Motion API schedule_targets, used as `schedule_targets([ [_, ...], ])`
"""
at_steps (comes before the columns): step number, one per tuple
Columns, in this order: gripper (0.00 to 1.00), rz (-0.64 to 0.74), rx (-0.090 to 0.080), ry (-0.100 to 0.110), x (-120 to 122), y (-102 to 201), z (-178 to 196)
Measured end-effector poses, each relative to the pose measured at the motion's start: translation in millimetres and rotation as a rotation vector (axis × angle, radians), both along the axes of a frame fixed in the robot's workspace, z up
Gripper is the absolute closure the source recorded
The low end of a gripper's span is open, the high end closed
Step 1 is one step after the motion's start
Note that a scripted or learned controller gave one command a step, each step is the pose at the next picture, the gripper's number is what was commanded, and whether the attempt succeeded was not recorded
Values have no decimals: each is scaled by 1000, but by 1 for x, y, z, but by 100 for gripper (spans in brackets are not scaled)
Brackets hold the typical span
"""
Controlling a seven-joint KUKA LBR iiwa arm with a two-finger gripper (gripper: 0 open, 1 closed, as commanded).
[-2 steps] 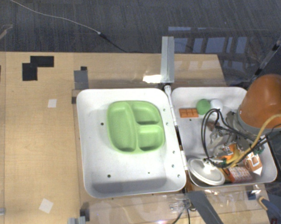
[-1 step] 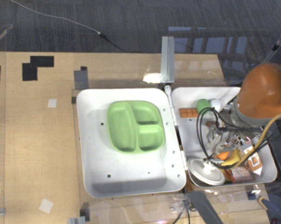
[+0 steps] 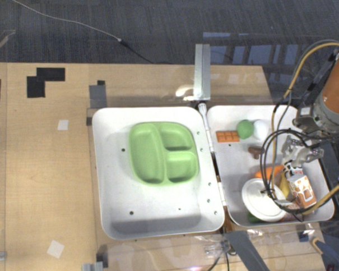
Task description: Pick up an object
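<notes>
Small objects (image 3: 270, 175) (clustered) in right bin (image 3: 235, 210)

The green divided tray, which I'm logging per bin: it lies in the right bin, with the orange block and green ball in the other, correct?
Wrong bin. In the camera view the green divided tray lies in the left bin; the orange block and green ball are in the right bin.

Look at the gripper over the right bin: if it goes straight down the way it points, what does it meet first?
Probably the small carton lying under the gripper, beside the white plate, though cables hide some of it and depth is unclear.
</notes>
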State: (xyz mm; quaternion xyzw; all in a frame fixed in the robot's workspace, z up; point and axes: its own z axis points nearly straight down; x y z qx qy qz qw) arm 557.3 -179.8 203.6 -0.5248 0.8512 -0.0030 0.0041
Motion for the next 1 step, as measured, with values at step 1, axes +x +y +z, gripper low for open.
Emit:
schedule_targets([
  [1, 100, 308, -3, 1, -61, -25, -45],
])
